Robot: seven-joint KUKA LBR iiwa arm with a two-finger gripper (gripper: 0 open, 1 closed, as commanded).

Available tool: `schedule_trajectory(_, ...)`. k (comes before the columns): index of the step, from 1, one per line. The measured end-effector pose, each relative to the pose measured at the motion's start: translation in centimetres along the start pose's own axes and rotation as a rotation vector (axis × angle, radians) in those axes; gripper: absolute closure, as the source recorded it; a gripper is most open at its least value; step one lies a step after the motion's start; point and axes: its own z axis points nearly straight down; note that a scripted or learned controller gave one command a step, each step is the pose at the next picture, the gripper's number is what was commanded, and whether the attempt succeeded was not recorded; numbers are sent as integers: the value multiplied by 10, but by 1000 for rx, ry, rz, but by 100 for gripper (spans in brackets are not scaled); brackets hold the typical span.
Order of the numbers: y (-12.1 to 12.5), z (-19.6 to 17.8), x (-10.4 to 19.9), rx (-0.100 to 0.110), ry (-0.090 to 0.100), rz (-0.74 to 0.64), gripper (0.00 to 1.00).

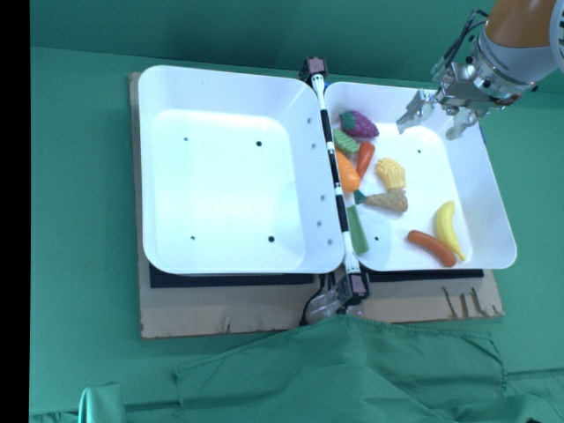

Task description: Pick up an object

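Above the far right corner of the right bin [480, 192], the gripper [436, 122] hangs with its two fingers spread apart and nothing between them, the grey wrist and orange band of the arm [520, 25] reaching in from the right. Inside that bin the toy foods lie mostly along its left side: a purple bunch of grapes [359, 123] at the far end, a green piece [345, 141] just beside it, a red chili [365, 159] and an orange piece [347, 174] nearer, then a long green vegetable [358, 229] against the divider. A yellow corn cob [391, 173] sits near the middle, touching or nearly touching a tan wedge [389, 202] just near of it. Toward the near right corner lie a yellow banana [448, 227] and a red sausage [431, 247], close together. The left bin [159, 104] stands alongside, both resting on a cardboard sheet [220, 311] over green cloth [79, 236].
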Motion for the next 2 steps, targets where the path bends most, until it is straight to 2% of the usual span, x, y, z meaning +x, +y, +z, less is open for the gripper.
schedule_trajectory(1, 99, 23, -20, -6, -5, -2, 0)
schedule_trajectory(2, 96, 21, -19, -3, -3, -1, 0)
